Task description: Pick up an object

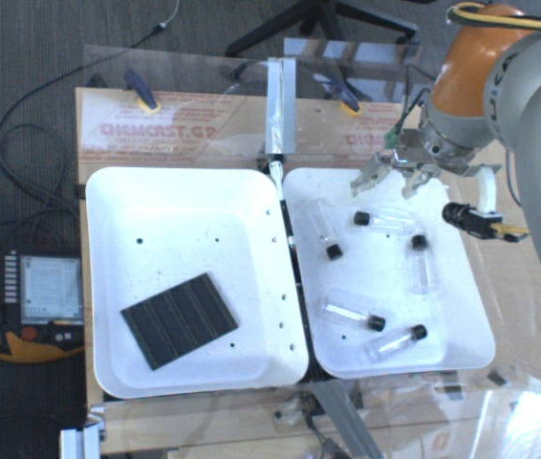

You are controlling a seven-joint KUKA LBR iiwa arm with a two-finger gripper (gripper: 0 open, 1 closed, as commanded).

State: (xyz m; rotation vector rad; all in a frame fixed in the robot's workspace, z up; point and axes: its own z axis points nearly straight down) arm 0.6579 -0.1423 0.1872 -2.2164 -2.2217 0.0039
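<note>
Above the far rim of the right bin, my claw hung spread wide and held nothing, while the clear vials lay scattered on that bin's floor below.

Five clear vials with black caps are lying on their sides in the right bin: one near the bin's left wall, one toward the top, one at right, one lower centre, one lowest. All are lying apart.
</note>
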